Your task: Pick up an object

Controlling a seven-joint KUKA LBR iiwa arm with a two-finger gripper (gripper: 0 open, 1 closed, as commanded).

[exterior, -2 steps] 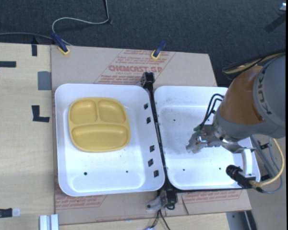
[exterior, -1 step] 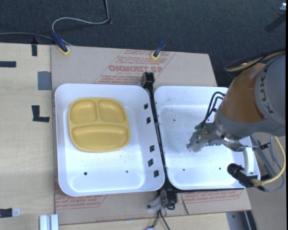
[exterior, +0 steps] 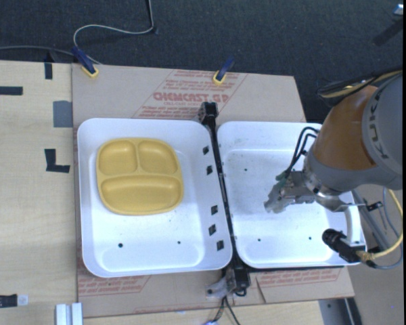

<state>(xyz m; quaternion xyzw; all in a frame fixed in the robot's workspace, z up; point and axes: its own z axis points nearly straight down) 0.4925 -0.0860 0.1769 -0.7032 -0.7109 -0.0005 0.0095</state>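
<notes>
Robotics lab or test cell, not a home. Cues: a grey industrial arm (exterior: 365, 147) with an orange band reaches in from the right, its end effector (exterior: 282, 200) low over the right bin (exterior: 257, 246). That shallow white bin sits side by side with the left bin (exterior: 149, 252), a black divider strip (exterior: 218, 181) between them. Both rest on a printed cardboard sheet (exterior: 183, 97), pinned at its far edge by two yellow-and-blue clamps (exterior: 86, 65). The bare plywood bench (exterior: 27, 202) on the left carries black tape marks (exterior: 54, 160) and a grey patch (exterior: 62, 112). Dark carpet (exterior: 271, 19) lies beyond the bench's far edge, with a loose cable (exterior: 115, 29) trailing across it. There is more wiring (exterior: 227, 290) at the near edge, below the bins.
</notes>
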